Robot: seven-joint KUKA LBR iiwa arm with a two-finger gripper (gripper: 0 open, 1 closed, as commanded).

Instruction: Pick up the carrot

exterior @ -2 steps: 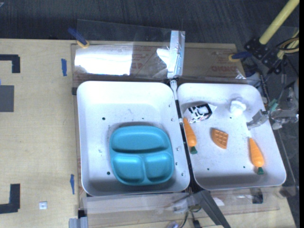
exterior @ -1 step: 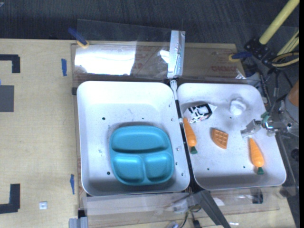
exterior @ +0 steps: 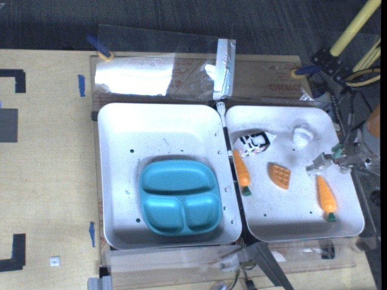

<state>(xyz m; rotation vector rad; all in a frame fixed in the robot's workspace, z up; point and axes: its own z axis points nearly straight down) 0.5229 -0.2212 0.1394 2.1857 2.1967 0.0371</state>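
Left of the divider [exterior: 228,162] between the two bins, a blue compartment tray [exterior: 180,194] is seen in the left bin [exterior: 121,162], and nothing of the task lies there. Just right of the divider, in the right bin [exterior: 284,222], one carrot [exterior: 242,173] is laid along the wall. Further right of the divider a waffle-like orange piece [exterior: 279,175] is found, with a black-and-white object [exterior: 255,142] above it and a white object [exterior: 302,135] beyond. Far right of the divider a second carrot [exterior: 326,197] is lying, and the gripper [exterior: 334,159] is placed just above its upper end. Whether the tool is apart or together cannot be told. The approach step is judged to be in hand; a descent over this carrot seems to be needed next.
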